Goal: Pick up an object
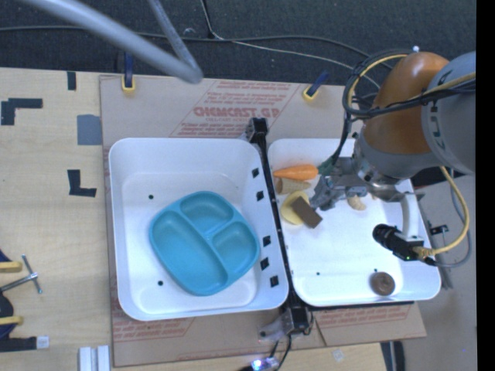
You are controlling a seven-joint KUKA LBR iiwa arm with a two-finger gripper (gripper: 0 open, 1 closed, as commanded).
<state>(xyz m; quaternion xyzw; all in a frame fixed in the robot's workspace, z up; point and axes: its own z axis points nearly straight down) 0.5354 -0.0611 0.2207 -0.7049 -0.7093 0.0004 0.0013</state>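
Camera view: carrot (295, 172) lies lengthwise left-right, beside gripper (323, 195).

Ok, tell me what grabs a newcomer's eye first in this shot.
The blue divided plate lying alone in the left bin stands out most. Next comes the arm's orange band over the right bin, with the gripper low beside a carrot near the divider.

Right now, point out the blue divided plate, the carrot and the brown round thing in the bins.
Blue divided plate (203, 242), camera view, centre ridge.
Carrot (295, 173), camera view, middle of its body.
Brown round thing (382, 284), camera view, top face.
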